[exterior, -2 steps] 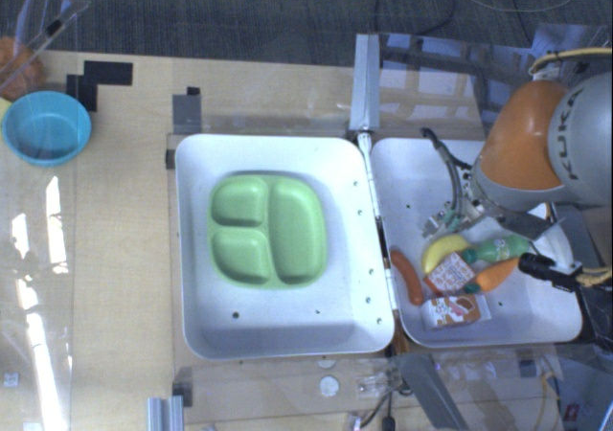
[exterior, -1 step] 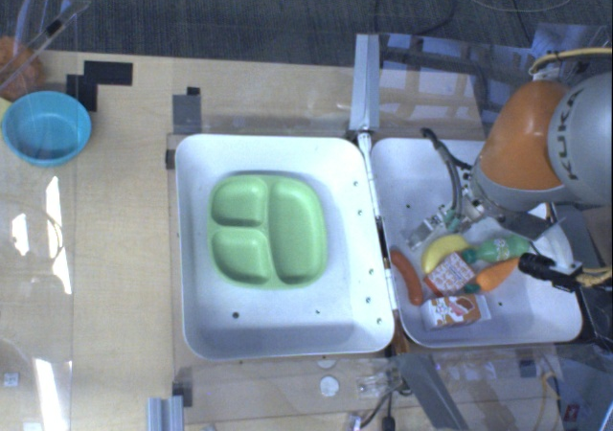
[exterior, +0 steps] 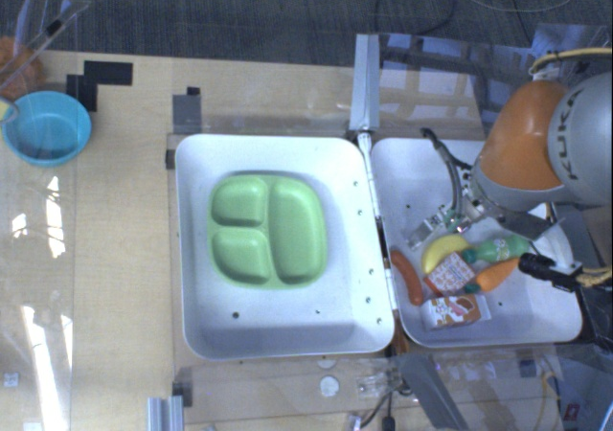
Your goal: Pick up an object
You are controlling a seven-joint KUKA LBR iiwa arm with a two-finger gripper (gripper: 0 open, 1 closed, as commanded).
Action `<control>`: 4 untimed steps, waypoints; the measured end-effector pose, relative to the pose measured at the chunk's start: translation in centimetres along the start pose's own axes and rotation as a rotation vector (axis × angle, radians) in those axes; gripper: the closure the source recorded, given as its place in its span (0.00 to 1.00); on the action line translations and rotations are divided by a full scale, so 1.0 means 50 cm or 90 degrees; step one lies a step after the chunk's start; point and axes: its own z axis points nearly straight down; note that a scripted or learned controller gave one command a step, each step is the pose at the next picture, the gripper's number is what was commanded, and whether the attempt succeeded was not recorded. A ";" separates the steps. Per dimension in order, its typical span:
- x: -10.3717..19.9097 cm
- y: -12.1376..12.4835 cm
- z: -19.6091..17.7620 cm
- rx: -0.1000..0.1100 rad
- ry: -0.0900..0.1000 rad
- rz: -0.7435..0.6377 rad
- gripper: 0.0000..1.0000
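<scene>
Near the right bin's (exterior: pixel 575 328) front edge, the banana (exterior: pixel 442 251) looks light, smooth and curved, best pinched across its middle, while the tool (exterior: pixel 448 219) just above it hides its opening.

Bench (exterior: pixel 124 257): lying pale wood under both bins.
Left bin (exterior: pixel 192 305): sitting white on the bench.
Right bin (exterior: pixel 407 170): sitting just beside the left one.
Blue bowl (exterior: pixel 46 127): resting near the bench's far left corner.

We saw the right bin (exterior: pixel 412 170) open at its rear; the banana (exterior: pixel 442 251), bottle (exterior: pixel 498 249) and carrot (exterior: pixel 496 275) crowded its front.
</scene>
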 end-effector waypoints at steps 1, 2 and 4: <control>0.000 0.000 0.000 0.000 0.000 0.000 0.00; 0.000 0.000 0.000 0.000 0.000 0.000 0.00; 0.000 0.000 0.000 0.000 0.000 0.000 0.00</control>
